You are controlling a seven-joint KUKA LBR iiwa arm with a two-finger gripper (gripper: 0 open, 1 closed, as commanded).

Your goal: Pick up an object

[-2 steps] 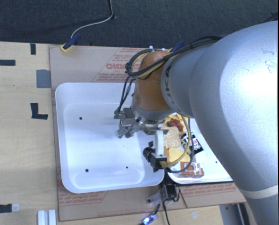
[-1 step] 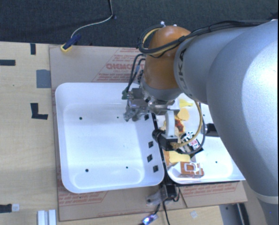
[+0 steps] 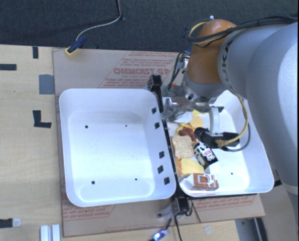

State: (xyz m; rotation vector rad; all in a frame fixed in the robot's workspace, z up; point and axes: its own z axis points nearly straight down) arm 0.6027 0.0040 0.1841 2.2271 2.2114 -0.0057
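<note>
The arm reaches down into the right bin [image 3: 245, 177], its orange band above the wrist. My gripper [image 3: 182, 113] sits low at that bin's far left corner, over a pile of small objects. Just below it lie a yellow piece [image 3: 196, 120], a dark red and brown item [image 3: 186, 131], a tan speckled block [image 3: 182, 146], a black and white item [image 3: 206, 153], a yellow wedge [image 3: 190, 166] and an orange and white piece [image 3: 204, 182]. The wrist hides the fingertips, and I see nothing between them.
The left bin [image 3: 109, 144] stands beside the right one, sharing a divider with black clips [image 3: 162, 149]. Both bins rest on a cardboard sheet [image 3: 134, 69]. A cable with a blue and yellow plug [image 3: 75, 46] lies behind. The arm's bulk covers the right side.
</note>
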